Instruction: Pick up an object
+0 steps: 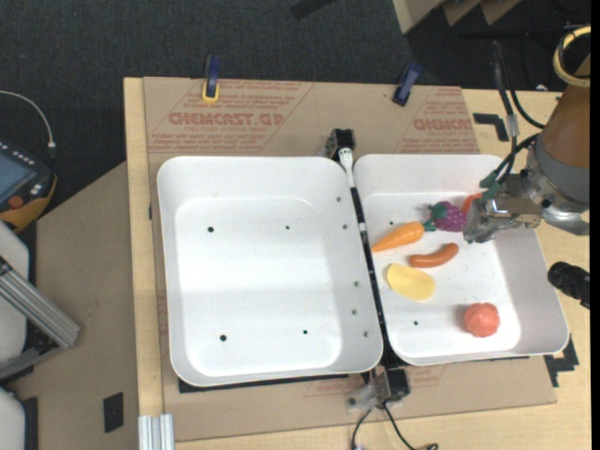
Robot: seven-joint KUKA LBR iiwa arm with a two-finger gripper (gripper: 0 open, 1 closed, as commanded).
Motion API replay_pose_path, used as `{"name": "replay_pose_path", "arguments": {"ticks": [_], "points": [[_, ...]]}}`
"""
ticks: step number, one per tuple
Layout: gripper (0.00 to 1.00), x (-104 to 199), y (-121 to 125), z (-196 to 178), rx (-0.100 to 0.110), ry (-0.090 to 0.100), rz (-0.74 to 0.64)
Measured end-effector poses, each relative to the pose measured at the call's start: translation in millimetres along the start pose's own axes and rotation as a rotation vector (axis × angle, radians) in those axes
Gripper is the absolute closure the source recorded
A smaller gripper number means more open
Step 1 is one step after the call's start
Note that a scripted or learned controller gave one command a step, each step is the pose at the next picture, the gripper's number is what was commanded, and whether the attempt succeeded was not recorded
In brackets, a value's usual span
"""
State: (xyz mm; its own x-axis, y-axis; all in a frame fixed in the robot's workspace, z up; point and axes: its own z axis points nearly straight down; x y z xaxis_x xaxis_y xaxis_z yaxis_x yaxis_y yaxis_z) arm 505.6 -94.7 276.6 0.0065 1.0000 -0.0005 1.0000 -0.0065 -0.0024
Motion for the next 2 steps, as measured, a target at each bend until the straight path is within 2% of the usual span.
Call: {"name": "replay_pose_path", "arguments": {"ticks": [1,2], "points": [[1.0,69,-27,-71,-0.008,0.001,-0.013],[1.0,133,-27,-72,-0.005,0.002,-0.014]]}}
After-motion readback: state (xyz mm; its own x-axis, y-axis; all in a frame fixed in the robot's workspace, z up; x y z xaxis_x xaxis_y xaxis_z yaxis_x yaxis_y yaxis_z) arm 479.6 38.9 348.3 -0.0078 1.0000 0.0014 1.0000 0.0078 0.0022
